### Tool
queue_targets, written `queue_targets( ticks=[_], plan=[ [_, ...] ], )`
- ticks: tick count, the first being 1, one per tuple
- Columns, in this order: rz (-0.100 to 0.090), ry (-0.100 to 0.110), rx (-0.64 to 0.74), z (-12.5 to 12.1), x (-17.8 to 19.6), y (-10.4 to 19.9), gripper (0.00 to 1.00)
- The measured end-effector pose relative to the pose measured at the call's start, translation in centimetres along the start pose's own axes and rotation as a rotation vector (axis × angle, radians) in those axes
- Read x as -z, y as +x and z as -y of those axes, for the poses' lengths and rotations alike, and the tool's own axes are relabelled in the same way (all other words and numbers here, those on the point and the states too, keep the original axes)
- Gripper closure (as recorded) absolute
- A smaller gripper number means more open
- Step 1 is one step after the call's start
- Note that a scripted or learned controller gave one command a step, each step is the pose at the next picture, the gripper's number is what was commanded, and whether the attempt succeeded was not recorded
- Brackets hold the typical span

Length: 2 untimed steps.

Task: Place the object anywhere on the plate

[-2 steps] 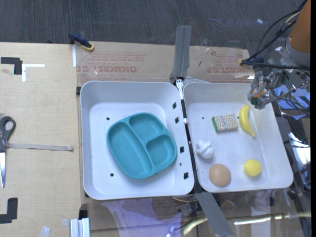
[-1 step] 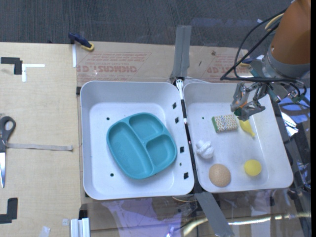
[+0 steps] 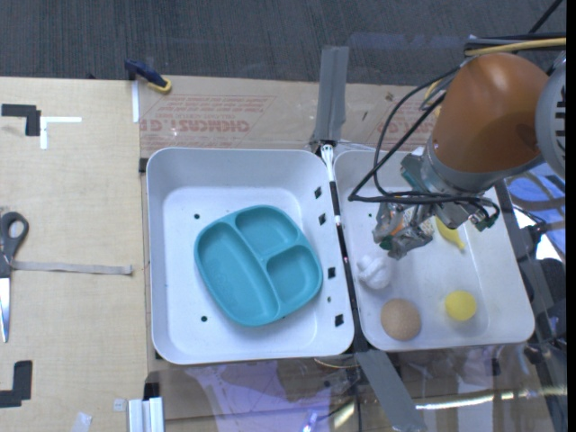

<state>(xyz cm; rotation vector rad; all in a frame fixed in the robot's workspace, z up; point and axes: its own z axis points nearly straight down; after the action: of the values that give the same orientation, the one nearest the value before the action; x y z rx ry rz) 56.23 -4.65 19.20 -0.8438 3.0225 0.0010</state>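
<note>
- I see the gripper (image 3: pixel 402 234) low over the right bin (image 3: pixel 504 327); cables crowd it, so I cannot tell its grip.
- Below it lie a white lump (image 3: pixel 373 272), possibly crumpled, a tan ball (image 3: pixel 400 319) and a yellow ball (image 3: pixel 461 306).
- The divided teal plate (image 3: pixel 258 265) sits in the left bin (image 3: pixel 171 187).

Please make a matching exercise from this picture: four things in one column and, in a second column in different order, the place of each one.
Things:
1. blue plate
2. yellow ball
3. tan ball
4. scissors

Places:
A. on the bench, near the picture's left edge
B. in the left bin
C. in the right bin, near its lower right corner
D. in the right bin, at the lower edge, just left of another ball

Pairs: 1-B, 2-C, 3-D, 4-A
</note>
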Motion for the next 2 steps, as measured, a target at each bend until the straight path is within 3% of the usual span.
queue_targets(
  ticks=[1, 2],
  plan=[
    [0.003, 0.002, 0.371, -5.5, 1.5, -3.4, 1.00],
    [0.002, 0.000, 0.445, -12.1, 6.4, -1.9, 1.00]
  ],
)
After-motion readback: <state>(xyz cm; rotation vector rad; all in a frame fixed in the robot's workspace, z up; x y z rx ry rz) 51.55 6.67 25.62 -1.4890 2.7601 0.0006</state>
